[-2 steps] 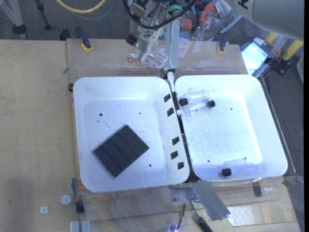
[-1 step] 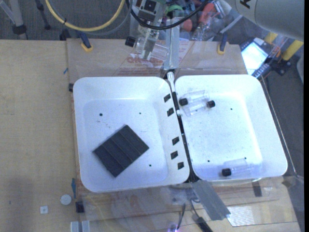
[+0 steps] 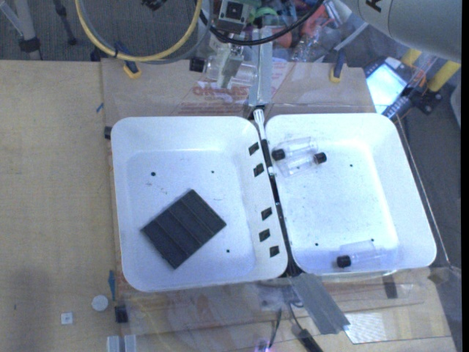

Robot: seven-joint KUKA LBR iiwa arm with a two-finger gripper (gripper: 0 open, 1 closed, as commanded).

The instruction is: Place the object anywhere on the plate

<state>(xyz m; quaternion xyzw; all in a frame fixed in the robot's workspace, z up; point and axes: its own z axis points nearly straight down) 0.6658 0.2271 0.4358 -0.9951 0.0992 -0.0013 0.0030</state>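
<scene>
Two shallow white bins sit side by side on the bench. The left bin (image 3: 124,196) holds the plate (image 3: 183,227), a dark ribbed rectangular slab lying flat and turned at an angle, near the front left of the bin floor. The right bin (image 3: 410,196) holds two clear tubes with black ends. The upper tube (image 3: 297,156) lies near the back left corner, close to the divide between the bins. The lower tube (image 3: 360,257) lies against the front wall. Which of the two is the intended object cannot be determined, and both lie well apart from the plate. The gripper (image 3: 234,72) hangs beyond the back edge of the bins, above the divide and away from both tubes. Whether it is released or clenched cannot be told from this view. Handling assessment: each tube appears light, rigid and smooth, so it is likely to roll or slip under an off-centre pinch. Recommended hold: across the clear barrel at mid-length, with the closing direction square to the tube's long axis. The upper tube offers more open floor around it. The lower tube is crowded by the wall, which may obstruct a descent on that side. The plate's ribs may help stop a released tube from rolling off.
</scene>
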